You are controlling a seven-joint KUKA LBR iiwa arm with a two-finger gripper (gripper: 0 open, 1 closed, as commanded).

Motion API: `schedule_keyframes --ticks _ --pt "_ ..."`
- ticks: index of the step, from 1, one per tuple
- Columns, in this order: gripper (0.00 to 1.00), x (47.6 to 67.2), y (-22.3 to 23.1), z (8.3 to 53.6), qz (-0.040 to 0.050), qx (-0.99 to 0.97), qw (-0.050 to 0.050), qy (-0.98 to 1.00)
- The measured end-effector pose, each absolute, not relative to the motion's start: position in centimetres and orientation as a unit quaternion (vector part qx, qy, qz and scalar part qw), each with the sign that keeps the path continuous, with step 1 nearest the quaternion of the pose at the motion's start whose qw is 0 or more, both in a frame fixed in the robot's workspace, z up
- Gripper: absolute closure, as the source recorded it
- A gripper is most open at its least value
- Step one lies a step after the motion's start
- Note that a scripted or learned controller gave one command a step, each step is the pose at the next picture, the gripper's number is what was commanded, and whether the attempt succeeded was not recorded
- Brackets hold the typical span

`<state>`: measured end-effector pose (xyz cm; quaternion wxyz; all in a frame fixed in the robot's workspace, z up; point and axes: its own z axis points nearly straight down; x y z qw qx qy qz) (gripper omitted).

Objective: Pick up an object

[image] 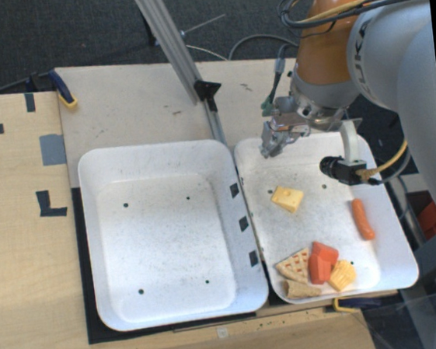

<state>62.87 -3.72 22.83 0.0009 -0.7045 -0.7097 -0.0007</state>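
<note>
Holding toy foods, right bin (400, 262): cheese wedge (287, 199), sausage (362, 219), waffle (294, 266).

You have open floor across the right bin (384, 256) around the yellow block (287, 199). Toys crowd its near edge, where the waffle (294, 266), red block (322, 262) and yellow wedge (342, 275) touch.

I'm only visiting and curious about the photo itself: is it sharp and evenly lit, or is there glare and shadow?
Camera view: light is soft and even, the white bins slightly bright but speckles still readable; the yellow block casts only a faint shadow; the hand looks a little soft, its details hard to make out; the big grey arm nearest the lens is smooth and featureless.
</note>
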Motion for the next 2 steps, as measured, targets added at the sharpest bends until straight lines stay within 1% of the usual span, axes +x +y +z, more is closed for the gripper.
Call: schedule_keyframes --ticks 2 --pt "1.0 62.6 6.9 21.0 0.0009 -0.705 0.002 -0.71"
